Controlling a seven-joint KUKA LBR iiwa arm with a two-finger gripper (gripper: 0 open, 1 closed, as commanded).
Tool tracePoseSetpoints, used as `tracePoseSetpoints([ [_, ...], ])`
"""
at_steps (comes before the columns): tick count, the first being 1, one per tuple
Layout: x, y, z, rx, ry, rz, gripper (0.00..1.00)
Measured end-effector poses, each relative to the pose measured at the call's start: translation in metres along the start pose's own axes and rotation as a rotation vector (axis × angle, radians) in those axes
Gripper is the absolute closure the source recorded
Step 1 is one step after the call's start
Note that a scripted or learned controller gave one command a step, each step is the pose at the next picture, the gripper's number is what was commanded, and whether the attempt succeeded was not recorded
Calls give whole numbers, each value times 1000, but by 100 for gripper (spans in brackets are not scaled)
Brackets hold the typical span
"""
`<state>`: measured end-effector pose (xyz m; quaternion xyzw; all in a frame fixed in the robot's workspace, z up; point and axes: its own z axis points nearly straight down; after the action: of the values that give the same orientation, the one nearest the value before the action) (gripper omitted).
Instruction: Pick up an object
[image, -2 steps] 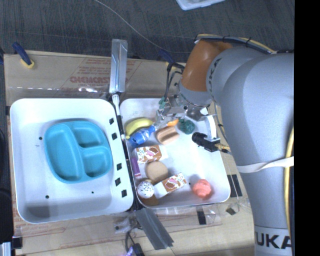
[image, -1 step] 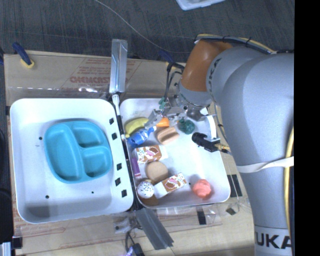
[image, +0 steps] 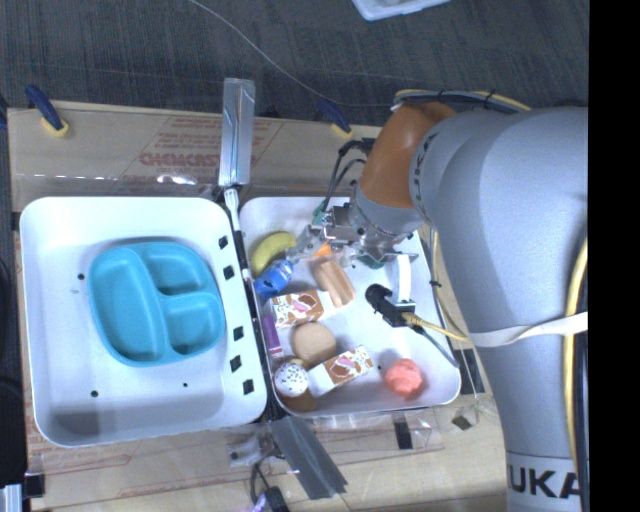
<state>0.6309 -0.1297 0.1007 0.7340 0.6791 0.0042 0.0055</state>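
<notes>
— So where are we, a kitchen?
— No, a robotics lab: a big grey KUKA arm (image: 500, 250) leans over a plywood bench (image: 120, 140).
— And the setup?
— Two white bins (image: 50, 300) fixed side by side, blue clamps (image: 45, 108) on the board, cables (image: 300, 85) across dark carpet (image: 120, 40).

Blue divided tray (image: 157, 302) in left bin (image: 45, 330) (lying flat), blue clamps (image: 46, 108) on cardboard (image: 150, 140)

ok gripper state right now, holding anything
Gripper: cannot be told; it is low in the right bin, by the banana and the hot dog.
</notes>
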Motion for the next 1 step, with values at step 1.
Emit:
tracePoseSetpoints([
  [1, 1, 0, -10, 2, 1, -5, 100],
])
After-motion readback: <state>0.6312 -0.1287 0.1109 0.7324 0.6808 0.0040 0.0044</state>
